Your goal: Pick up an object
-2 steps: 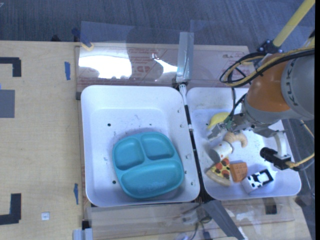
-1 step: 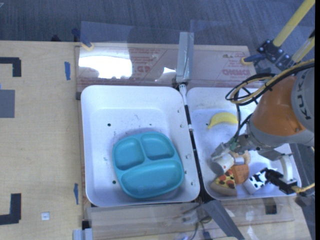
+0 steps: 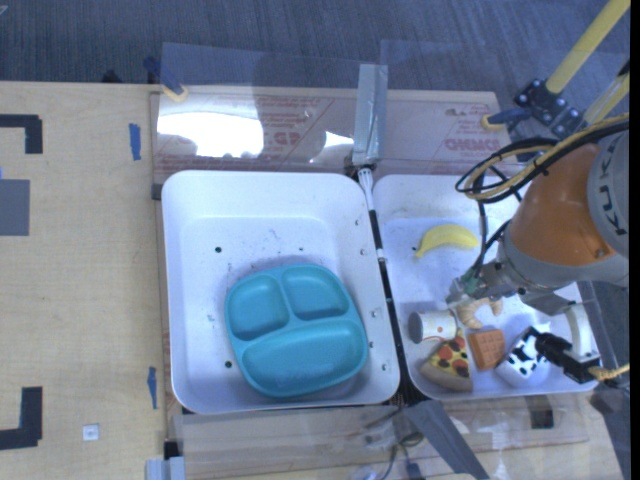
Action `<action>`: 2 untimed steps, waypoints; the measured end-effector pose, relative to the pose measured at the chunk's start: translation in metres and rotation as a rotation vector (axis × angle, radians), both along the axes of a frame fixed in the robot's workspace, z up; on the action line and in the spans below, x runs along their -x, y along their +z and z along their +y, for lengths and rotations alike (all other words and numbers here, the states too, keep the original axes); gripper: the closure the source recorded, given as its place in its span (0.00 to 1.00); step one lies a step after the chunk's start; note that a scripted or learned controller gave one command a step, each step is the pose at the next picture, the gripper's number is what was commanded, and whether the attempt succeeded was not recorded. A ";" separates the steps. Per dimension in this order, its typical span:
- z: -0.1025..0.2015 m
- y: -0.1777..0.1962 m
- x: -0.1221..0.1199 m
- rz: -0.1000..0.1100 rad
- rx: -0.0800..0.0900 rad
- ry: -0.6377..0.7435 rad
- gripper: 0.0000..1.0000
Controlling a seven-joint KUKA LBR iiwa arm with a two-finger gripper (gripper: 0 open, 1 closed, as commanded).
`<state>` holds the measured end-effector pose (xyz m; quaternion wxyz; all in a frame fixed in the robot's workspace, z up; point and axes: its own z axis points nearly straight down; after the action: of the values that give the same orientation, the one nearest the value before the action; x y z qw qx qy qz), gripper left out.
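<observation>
The right bin (image 3: 400, 230) holds a yellow banana (image 3: 447, 238) near its back. A white cup (image 3: 432, 325) lies on its side near the front, beside a pizza slice toy (image 3: 447, 360), an orange block (image 3: 487, 348) and a black-and-white spotted toy (image 3: 522, 360). My gripper (image 3: 470, 301) hangs low over the middle of this bin, just above the white cup and the orange block and in front of the banana. A small tan piece (image 3: 468, 316) sits right under it; whether it is gripped is unclear.
The left bin (image 3: 200, 218) holds a blue divided plate (image 3: 293, 330) toward its front. A clear plastic panel (image 3: 300, 128) stands behind both bins. The arm's orange band (image 3: 560, 218) looms over the right bin's right side.
</observation>
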<state>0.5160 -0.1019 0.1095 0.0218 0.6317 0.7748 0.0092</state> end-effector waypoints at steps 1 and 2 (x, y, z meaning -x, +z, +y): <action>0.118 0.150 -0.019 0.037 -0.023 -0.269 1.00; 0.114 0.147 -0.018 0.044 -0.019 -0.276 0.00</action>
<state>0.5336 0.0120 0.2564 0.0000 0.7325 0.6808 -0.0003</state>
